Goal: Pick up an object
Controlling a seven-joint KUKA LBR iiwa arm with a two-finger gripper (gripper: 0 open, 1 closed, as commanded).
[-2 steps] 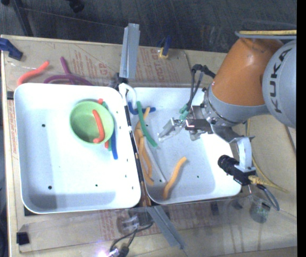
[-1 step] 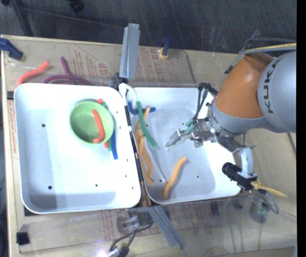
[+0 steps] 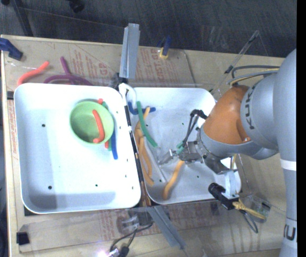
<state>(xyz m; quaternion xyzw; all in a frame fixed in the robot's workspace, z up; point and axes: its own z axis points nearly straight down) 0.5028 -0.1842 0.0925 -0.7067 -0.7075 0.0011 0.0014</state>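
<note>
**Asker:** Two bins, was it? What lay in each, from the left?

**Describer:** Two white bins sat side by side on a bench. The left bin (image 3: 40,159) held a green bowl (image 3: 89,123) near its upper right. A red stick (image 3: 98,123) lay curved across the bowl, and a blue stick (image 3: 113,149) poked out below it towards the shared wall. Most of that bin's floor was bare, so nothing crowded the bowl.

**Asker:** And the right one?

**Describer:** The right bin (image 3: 169,98) held long thin pieces bunched against its left wall: an orange strip (image 3: 144,157) running down that wall, a green stick (image 3: 148,134) crossing its upper end, and a shorter orange stick (image 3: 173,180) angled towards the lower middle. Loose pieces like these probably slid there and piled up.

**Asker:** Where was the arm?

**Describer:** It reached in from the right, its orange band over the bin's right side. The gripper (image 3: 180,153) was down low at the bin floor, just above the shorter orange stick's upper end, which seemed the likely target.

**Asker:** Had it caught anything?

**Describer:** I could not tell. The tip was small and muddled with a bit of green, and nothing plainly sat within it.
</note>
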